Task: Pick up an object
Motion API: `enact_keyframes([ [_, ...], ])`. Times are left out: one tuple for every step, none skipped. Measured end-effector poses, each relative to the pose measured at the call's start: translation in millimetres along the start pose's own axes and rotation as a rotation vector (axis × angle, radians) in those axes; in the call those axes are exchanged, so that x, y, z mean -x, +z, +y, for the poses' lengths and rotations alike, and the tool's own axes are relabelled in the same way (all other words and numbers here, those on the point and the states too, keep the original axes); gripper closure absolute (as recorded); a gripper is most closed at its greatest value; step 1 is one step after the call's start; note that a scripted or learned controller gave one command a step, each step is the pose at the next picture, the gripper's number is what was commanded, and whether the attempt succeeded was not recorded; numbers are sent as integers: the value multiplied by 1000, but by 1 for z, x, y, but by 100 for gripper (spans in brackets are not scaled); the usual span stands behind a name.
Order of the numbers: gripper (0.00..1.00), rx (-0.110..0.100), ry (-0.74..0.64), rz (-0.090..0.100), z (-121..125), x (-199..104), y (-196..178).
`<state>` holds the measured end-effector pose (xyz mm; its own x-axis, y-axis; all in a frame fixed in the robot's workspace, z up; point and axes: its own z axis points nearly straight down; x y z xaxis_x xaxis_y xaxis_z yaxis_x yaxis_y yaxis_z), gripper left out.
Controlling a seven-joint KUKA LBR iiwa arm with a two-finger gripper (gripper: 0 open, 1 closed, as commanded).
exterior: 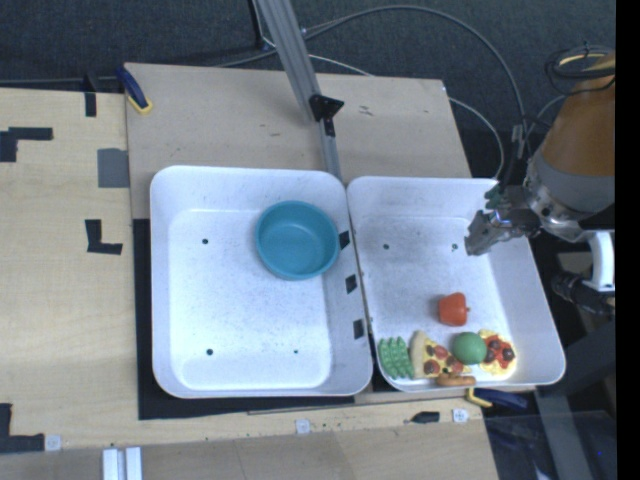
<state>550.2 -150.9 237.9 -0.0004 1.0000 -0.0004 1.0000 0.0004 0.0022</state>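
My gripper (482,236) hangs over the right side of the right bin (410,218), its dark fingers pointing down and left with nothing seen between them. Below it on the bin floor lies a small red tomato-like piece (453,308), apart from the gripper. Along the bin's front edge sit a green ridged piece (394,355), a pizza slice (431,356), a green ball (468,347) and a red-and-yellow piece (498,351). A blue bowl (296,239) stands upright in the left bin (190,298), near its back right corner.
A grey metal pole (296,63) slants down from the top toward the gap between the bins. Black cables (470,43) arc over the bench behind the right bin. The arm's orange band (585,128) stands at the right edge.
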Motion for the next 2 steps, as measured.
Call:
enact_keyframes([
  [100,-2,-4,1,9,-51,-8],
  [100,-3,-3,1,13,-93,-5],
])
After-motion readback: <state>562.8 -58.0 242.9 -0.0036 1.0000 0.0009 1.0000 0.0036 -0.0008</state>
